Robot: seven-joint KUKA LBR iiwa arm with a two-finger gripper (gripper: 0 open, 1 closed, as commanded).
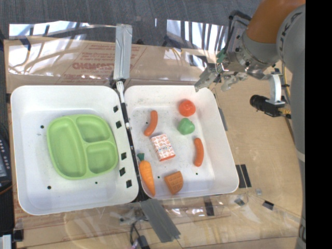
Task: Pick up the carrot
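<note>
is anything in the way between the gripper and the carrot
Yes. The gripper is over the right bin's far right corner, and the carrot lies at the near left. The tomato, green pepper and small carton lie roughly between.

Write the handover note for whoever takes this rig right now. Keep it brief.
Claw: above the right bin's far right corner, holding nothing.
Carrot: lying in the right bin at its near left edge, beside the bread slice.
Also in that bin: two sausages, tomato, green pepper, small carton.
Left bin holds the green divided plate.
Done: nothing yet.
Left: reach across to the carrot, grasp, lift.
</note>
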